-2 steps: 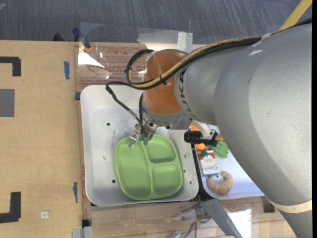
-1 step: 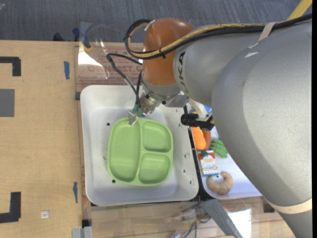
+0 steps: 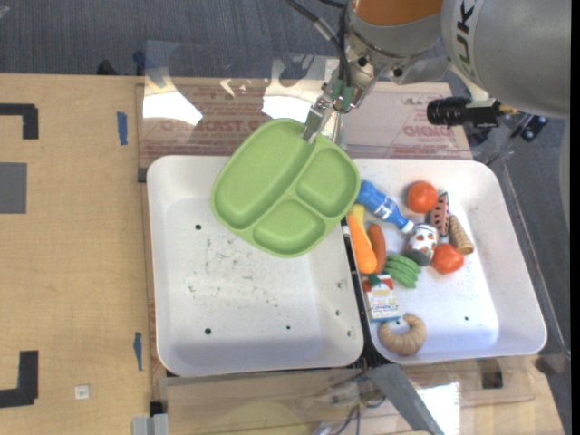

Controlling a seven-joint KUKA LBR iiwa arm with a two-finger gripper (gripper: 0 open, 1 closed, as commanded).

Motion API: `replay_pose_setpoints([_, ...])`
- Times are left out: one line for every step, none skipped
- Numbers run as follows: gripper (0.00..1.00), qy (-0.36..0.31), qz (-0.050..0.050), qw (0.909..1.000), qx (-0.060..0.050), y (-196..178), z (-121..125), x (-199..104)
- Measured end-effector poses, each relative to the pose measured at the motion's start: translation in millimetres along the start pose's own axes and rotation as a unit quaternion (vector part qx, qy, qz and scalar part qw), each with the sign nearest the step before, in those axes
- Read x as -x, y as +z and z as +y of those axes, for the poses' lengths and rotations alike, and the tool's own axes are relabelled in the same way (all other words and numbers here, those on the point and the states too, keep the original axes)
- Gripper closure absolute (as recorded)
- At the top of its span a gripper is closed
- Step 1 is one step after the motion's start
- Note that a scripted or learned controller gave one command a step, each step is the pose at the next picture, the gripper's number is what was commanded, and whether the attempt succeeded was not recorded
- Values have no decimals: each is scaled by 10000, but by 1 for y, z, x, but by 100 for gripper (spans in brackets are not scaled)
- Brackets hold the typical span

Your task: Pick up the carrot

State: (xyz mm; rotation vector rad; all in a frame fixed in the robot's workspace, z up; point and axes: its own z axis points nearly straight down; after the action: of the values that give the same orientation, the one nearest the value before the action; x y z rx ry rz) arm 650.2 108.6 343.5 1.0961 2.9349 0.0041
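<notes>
The carrot [image 3: 363, 246] is an orange stick lying along the left wall of the right bin [image 3: 507, 288], next to a red pepper-like piece [image 3: 377, 239]. My gripper [image 3: 315, 129] is well up and left of it, above the far edge of the left bin [image 3: 181, 315]. Its fingers are shut on the far rim of a green divided plate [image 3: 285, 187]. The plate hangs tilted over the left bin's far right corner, and its right edge reaches over the divider close to the carrot's top end.
The right bin also holds a blue bottle [image 3: 381, 206], a tomato [image 3: 420, 196], a watermelon slice [image 3: 441, 217], a red fruit [image 3: 447, 258], a green vegetable [image 3: 402, 269], a small carton [image 3: 383, 299] and a curled pastry [image 3: 404, 332].
</notes>
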Motion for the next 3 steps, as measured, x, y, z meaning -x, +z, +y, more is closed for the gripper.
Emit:
replay_pose_setpoints([0,-14,23,10000,-16,3,1,-2])
replay_pose_setpoints([0,232,-13,9997,47,-129,34,-32])
replay_pose_setpoints([0,220,60,9997,-73,46,30,-56])
